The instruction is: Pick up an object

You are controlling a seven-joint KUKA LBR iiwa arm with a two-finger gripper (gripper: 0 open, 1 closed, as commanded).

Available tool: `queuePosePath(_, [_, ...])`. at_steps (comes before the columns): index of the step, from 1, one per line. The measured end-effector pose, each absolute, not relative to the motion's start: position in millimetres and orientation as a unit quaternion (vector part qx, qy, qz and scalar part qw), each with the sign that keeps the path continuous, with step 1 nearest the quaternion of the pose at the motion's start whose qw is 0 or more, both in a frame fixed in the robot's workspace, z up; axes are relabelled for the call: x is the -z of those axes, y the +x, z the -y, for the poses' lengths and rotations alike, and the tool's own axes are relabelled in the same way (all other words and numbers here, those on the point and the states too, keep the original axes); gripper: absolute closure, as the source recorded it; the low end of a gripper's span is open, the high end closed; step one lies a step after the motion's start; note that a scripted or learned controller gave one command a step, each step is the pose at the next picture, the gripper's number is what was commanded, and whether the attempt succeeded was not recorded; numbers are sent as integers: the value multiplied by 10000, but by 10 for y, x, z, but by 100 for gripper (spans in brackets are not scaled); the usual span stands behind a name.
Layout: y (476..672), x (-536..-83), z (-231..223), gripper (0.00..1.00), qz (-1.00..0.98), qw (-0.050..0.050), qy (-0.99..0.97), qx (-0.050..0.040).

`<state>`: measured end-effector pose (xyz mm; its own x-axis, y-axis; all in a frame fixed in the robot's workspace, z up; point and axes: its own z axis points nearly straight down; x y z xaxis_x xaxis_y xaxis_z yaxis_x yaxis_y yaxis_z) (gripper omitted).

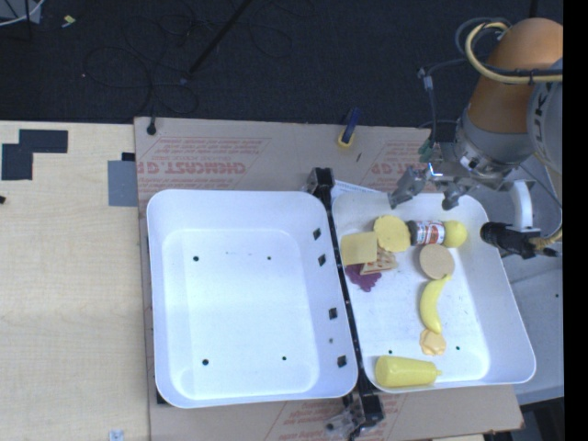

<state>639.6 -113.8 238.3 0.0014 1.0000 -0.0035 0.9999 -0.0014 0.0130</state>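
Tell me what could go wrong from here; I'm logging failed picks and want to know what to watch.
1. The small bottle, round yellow piece and tan disc lie crowded together, so the tool may nudge a neighbour or close on two things.
2. The tool hangs over the right bin's far rim, so a straight descent could hit the rim.
3. The banana is curved and may slip.

Blue clamp (348,128) on cardboard sheet (239,154)

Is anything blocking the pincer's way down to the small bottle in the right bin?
Nothing visible. The pincer hangs over the right bin's far rim, and the small bottle lies just below it, top side uncovered. The yellow disc and tan round piece crowd its sides.
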Motion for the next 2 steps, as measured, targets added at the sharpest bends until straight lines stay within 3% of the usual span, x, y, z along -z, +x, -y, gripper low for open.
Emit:
queuePosePath(1, [6426,-874,862,0,-7077,-25,7065,23])
queuePosePath(2, [6120,-874,1137,0,-7066,-18,7076,18])
